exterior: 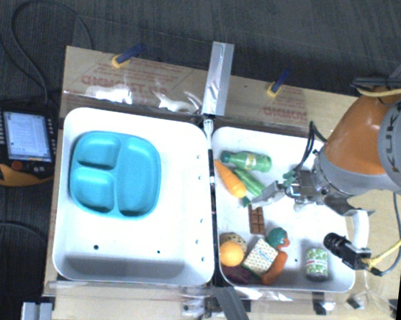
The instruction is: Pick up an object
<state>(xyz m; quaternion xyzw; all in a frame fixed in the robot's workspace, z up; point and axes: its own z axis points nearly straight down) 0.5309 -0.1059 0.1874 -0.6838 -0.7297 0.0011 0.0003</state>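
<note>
Left bin (65, 197): blue tray (116, 173). Right bin (298, 147): carrot (230, 179) beside green bottle (246, 160), likely light, rigid, slippery; grasp carrot mid-body. Gripper (275, 194), hovering near them; how its jaws stand cannot be told.

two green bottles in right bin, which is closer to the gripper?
The darker green bottle lying diagonally beside the carrot; the gripper is at its end. The lighter bottle lies farther back.

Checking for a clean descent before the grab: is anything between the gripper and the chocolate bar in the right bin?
Nothing visible does. The gripper hangs just above and right of the chocolate bar, with bare bin floor between them. The green bottle and carrot lie close by to the left, off that path.
</note>
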